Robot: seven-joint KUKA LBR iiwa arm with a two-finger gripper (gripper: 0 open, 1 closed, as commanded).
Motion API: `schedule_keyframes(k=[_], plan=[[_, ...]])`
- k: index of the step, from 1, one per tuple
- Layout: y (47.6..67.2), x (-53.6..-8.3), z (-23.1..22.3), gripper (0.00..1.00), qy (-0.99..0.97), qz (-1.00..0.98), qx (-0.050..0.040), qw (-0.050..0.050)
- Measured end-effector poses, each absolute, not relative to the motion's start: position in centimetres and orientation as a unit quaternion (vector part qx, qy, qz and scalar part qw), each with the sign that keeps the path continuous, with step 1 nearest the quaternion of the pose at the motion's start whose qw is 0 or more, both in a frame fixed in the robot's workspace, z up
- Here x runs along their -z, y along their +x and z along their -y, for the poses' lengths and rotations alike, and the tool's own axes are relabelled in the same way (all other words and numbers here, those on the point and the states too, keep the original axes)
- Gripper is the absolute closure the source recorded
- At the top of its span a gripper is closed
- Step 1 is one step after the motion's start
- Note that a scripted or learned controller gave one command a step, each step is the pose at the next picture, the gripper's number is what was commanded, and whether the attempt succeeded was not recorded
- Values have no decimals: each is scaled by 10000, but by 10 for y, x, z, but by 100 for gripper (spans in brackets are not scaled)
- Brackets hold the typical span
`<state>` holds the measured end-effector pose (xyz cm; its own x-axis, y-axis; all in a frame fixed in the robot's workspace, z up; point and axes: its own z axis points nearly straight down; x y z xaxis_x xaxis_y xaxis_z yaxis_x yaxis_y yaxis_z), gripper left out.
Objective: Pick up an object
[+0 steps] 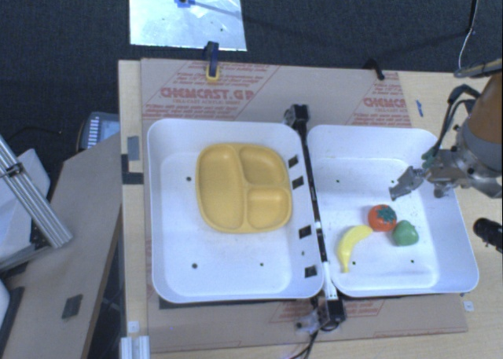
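Jaws (408, 184), whose state I cannot tell, hang over the right bin (452, 275), toy tomato (382, 217) lying toward seven o'clock, near.

Robotics lab, bench (259, 82), white bins (169, 192)

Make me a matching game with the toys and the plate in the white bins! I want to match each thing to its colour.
Things:
1. banana
2. tomato
3. pepper
4. divided plate

Colours:
A. green
B. dull yellow, in the left bin
C. bright yellow, in the right bin
D. orange-red with a green top

Pairs: 1-C, 2-D, 3-A, 4-B
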<state>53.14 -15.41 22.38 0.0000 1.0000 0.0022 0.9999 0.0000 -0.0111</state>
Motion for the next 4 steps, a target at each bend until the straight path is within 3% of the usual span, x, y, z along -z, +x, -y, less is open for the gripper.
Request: schedule_keyframes(k=[1, 3, 4], plan=[[534, -230, 154, 0, -7059, 7083, 3, -4], [524, -113, 149, 0, -7068, 7074, -9, 19], [524, -83, 148, 0, -7070, 7072, -3, 9]])
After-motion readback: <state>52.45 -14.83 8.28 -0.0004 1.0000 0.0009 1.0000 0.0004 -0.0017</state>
